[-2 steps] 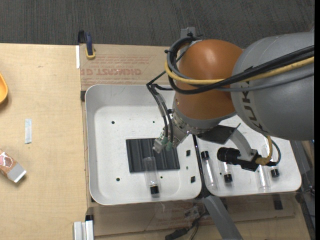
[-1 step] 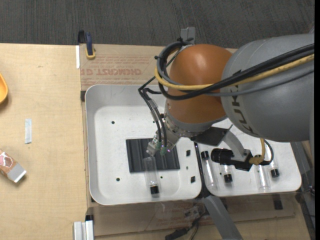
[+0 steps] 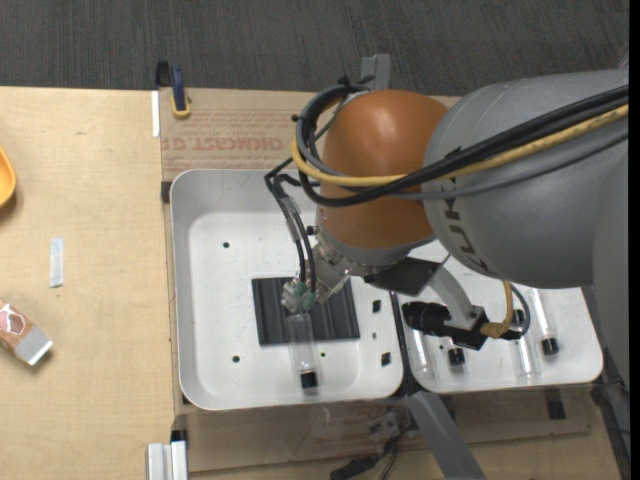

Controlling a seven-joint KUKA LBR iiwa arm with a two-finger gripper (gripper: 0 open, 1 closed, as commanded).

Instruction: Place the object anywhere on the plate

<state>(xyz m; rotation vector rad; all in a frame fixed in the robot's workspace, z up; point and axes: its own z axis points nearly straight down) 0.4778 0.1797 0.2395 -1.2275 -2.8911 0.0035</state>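
A black ribbed plate (image 3: 330, 316) lies flat in the middle of the left white bin (image 3: 205, 268). A clear tube with a black cap (image 3: 304, 356) lies lengthwise, its upper end over the plate's front edge and its capped end on the bin floor nearer the front. My gripper (image 3: 298, 295) reaches down over the plate's left half, right at the tube's upper end. The wrist hides where the tube meets the gripper.
The right bin (image 3: 575, 368) holds several clear tubes with black caps (image 3: 525, 346). The big grey and orange arm covers the back of both bins. On the bench to the left lie a small white strip (image 3: 56, 263) and a red and white packet (image 3: 22, 334).
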